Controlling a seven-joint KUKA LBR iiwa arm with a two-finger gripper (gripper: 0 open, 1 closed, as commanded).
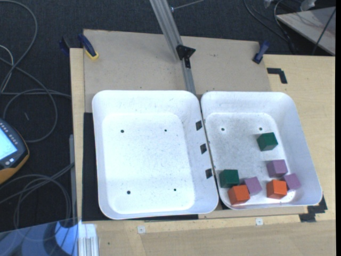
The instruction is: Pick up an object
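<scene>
The right white bin (298, 116) holds several small blocks. A green block (267, 141) sits alone toward the bin's middle right. Along the front lie a dark green block (229, 177), an orange block (239, 194), a purple block (252, 185), a second orange block (276, 188), and two more purple blocks (276, 167) (292, 181). The front blocks lie close together, some touching.
The left white bin (106, 105) lies beside the right one, joined by black clips (203, 148). A slanted metal rail (170, 31) crosses the board behind the bins. Blue clamps (88, 47) (260, 52) grip the board's back corners. Cables and a handheld device (8, 151) lie at the left.
</scene>
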